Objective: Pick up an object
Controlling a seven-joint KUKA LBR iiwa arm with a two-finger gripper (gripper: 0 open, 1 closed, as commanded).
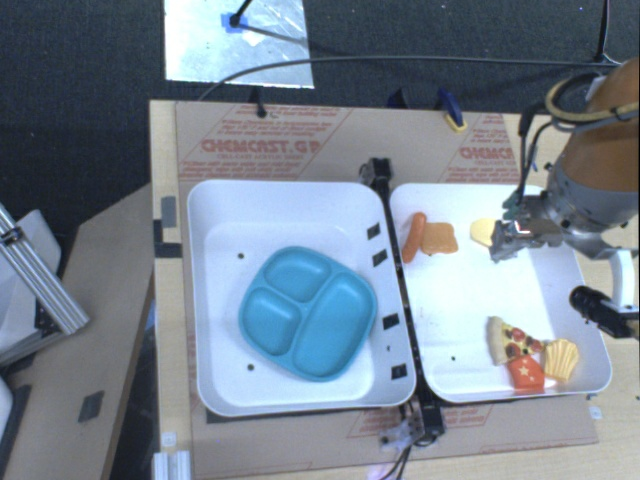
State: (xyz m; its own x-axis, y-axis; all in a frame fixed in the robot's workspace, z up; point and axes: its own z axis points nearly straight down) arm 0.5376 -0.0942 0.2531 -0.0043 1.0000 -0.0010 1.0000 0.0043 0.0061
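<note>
Hovering over the upper right part of the right bin point(470, 388), the end effector point(512, 236) sits just beside a pale yellow food piece point(483, 232) that lies near the bin's far wall. Whether it is spread or pressed together I cannot tell; that part of the arm is dark and small from this angle, and nothing can be seen pinched in it.

As I judge it, the task is at its start: nothing is lifted, and every candidate lies on the bin floor. An orange sausage point(412, 237) and a tan nugget-like piece point(439, 238) rest touching each other near the divider. At the near right corner a pizza slice point(508, 339), a red piece point(527, 372) and a ribbed yellow shell-like piece point(561, 359) are bunched together. The left bin point(215, 268) carries a blue divided plate point(308, 312), well apart from the arm. What is left is the descent, the closing and the lift.

Red print on the brown sheet point(300, 133) under the bins reads "CHEMCAST GP", partly repeated at the right.
</note>
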